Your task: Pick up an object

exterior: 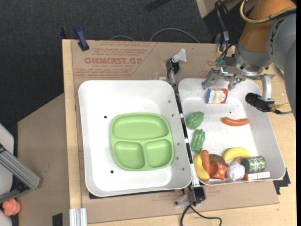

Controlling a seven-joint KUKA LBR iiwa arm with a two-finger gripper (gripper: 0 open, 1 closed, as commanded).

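The scene is viewed from one fixed camera set high above the desk (117, 55), angled down at a slant; both bins (94, 126) are taken in whole, from moderate distance

Two bins sit side by side on the table (117, 55): left bin (89, 140) mid-frame holding a divided tray (141, 141) at its centre, right bin (270, 140) toward the right of the frame. In the right bin, a small carton (216, 96) lies near the upper edge just below the gripper (223, 79), a sausage (235, 121) lower right of it, two leafy vegetables (194, 119) (198, 140) along the left wall. A banana (236, 153), can (255, 164) and other small items crowd the lower edge.
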